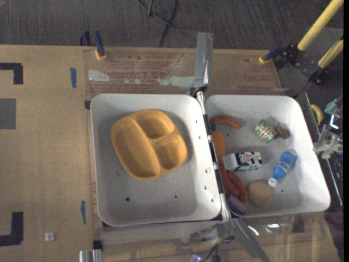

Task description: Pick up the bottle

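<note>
White right bin (pixel 305 198) holds a small blue bottle (pixel 282 166) lying tilted, white-capped; tool (pixel 329 141) state unclear

We have one fixed camera, mounted above the desk (pixel 43 146) and looking down on it at a slant. We see both white bins whole: the left bin (pixel 109 201) sits near the centre of the frame, the right bin (pixel 305 168) toward the right side. The far edge of the desk runs across the upper part of the frame, with dark carpet (pixel 65 10) beyond it. The near edge of the desk is cut off by the bottom border. The range is moderate: we can make out small items in the bins, though fine detail stays soft
</note>
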Controlling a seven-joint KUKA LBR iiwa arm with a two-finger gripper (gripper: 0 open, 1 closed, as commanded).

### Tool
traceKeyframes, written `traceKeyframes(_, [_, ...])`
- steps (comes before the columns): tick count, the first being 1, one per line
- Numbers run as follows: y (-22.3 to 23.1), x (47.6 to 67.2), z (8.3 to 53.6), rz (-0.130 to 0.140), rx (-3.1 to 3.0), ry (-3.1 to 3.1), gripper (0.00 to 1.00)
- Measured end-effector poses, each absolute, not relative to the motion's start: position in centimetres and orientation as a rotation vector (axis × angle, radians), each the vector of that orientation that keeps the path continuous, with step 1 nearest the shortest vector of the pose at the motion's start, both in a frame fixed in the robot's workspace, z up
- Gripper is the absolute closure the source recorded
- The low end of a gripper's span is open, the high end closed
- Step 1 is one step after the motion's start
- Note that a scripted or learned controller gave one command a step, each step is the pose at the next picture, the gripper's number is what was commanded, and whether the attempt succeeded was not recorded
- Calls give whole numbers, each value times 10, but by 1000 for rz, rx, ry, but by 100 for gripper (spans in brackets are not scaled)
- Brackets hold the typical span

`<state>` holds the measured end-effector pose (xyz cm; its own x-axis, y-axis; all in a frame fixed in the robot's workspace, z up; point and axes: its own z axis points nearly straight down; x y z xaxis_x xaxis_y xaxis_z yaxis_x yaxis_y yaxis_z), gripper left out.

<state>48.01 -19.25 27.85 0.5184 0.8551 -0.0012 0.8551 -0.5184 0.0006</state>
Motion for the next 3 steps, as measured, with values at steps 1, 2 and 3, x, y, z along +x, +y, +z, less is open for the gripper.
traceKeyframes(1, [-192, 480, 279, -1, 2737, 1541, 0])
traceKeyframes(2, [-207, 479, 165, -2, 2733, 1552, 0])
traceKeyframes(3, [-192, 491, 87, 15, 2754, 1526, 0])
